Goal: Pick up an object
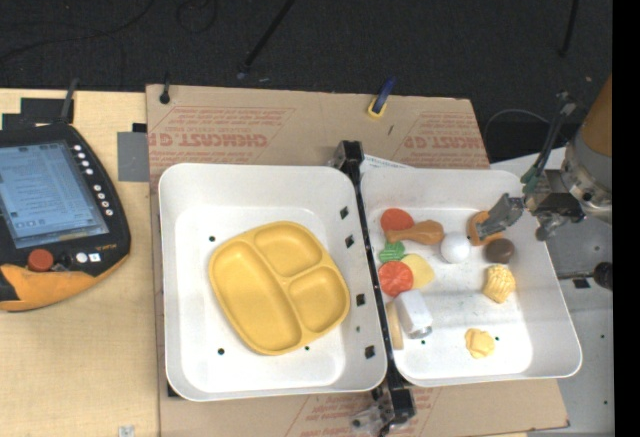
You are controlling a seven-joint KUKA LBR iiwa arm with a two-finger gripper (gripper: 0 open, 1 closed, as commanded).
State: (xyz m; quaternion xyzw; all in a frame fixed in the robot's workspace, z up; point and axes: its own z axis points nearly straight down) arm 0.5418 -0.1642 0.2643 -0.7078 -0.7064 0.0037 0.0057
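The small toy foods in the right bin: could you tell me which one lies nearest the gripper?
The dark brown round piece, just below the gripper near the bin's upper right. The white ball and both yellow pieces lie farther off.

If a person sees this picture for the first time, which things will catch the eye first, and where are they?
First comes the big yellow divided tray, lying alone in the left bin. Next is the cluster of small toy foods in the right bin, such as the red tomato and white ball. The gripper reaches in from the right.
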